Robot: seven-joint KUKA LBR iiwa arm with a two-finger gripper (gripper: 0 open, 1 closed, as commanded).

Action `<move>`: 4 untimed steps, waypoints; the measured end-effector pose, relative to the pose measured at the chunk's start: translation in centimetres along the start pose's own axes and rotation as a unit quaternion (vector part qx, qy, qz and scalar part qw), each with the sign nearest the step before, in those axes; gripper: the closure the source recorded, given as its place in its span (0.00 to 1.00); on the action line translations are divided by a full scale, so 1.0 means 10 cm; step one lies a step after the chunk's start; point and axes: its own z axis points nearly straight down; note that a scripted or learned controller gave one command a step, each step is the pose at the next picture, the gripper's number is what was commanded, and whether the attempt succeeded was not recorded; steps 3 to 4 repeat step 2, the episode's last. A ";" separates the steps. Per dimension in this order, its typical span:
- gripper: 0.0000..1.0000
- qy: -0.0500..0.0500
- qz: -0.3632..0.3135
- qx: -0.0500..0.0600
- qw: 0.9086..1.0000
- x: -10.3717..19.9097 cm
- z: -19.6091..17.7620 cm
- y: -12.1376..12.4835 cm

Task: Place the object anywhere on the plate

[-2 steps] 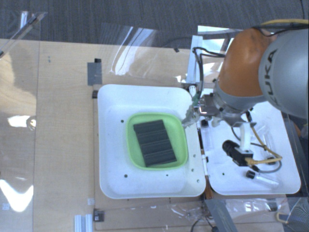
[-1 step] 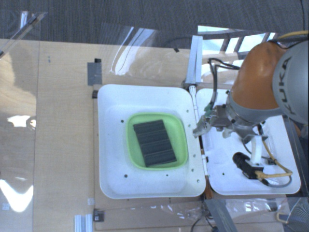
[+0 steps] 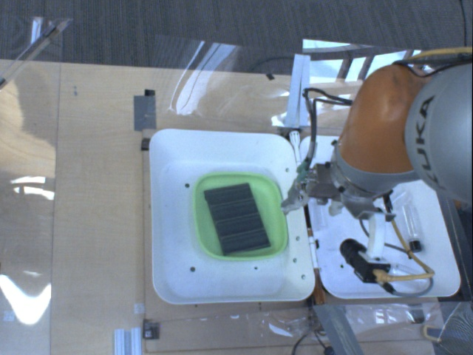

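Two shallow white bins are set side by side on a pale wooden table [image 3: 81, 198], their rounded inner rims almost meeting near the centre of the scene. In the left bin [image 3: 170, 272] a lime-green square plate [image 3: 275, 239] with rounded corners and a raised lip is placed slightly right of centre, with a wide band of bare white floor left free on its left, near and far sides and only a narrow strip on its right. A dark grey, ribbed rectangular object [image 3: 236, 218] is seen lying flat on the plate, slightly turned, well inside the lip on every side. The grey arm with its glossy orange band [image 3: 384, 120] is seen over the right bin [image 3: 436, 272], covering much of it. The tool [image 3: 299, 191] is seen at the seam between the bins, just beside the plate's right edge; whether it is spread or pressed together cannot be told. A black cylindrical part with yellow cable [image 3: 362, 261] is seen above the right bin's near floor.
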 end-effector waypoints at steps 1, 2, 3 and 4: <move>0.00 -0.001 0.021 0.000 1.000 -0.43 0.09 0.15; 0.00 0.000 0.014 0.000 1.000 0.38 0.00 -0.02; 0.00 0.000 0.014 0.000 1.000 0.38 0.00 -0.02; 0.00 0.000 0.014 0.000 1.000 0.38 0.00 -0.02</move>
